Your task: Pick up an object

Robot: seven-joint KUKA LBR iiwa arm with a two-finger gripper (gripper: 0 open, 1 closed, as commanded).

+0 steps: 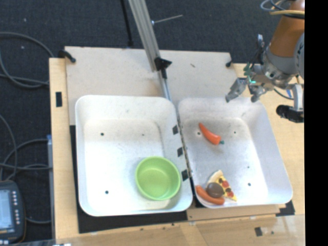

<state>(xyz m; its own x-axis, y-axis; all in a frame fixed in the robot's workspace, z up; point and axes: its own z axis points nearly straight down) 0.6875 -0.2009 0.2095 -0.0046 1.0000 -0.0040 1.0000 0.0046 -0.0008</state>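
With its open, empty claw (242,93) hovering over the right bin's (266,137) far rim, well beyond the carrot (209,134), a straight descent would likely strike plastic.

The arm (287,40) is cut off at the picture's 2 o'clock edge, so only its orange band and wrist show. At 5 o'clock in the right bin (266,137), a dark round object (215,189) overlaps the pizza slice (223,182) and the hot dog (209,196); its identity cannot be told. The device (9,211) at 8 o'clock is cropped by the edge.
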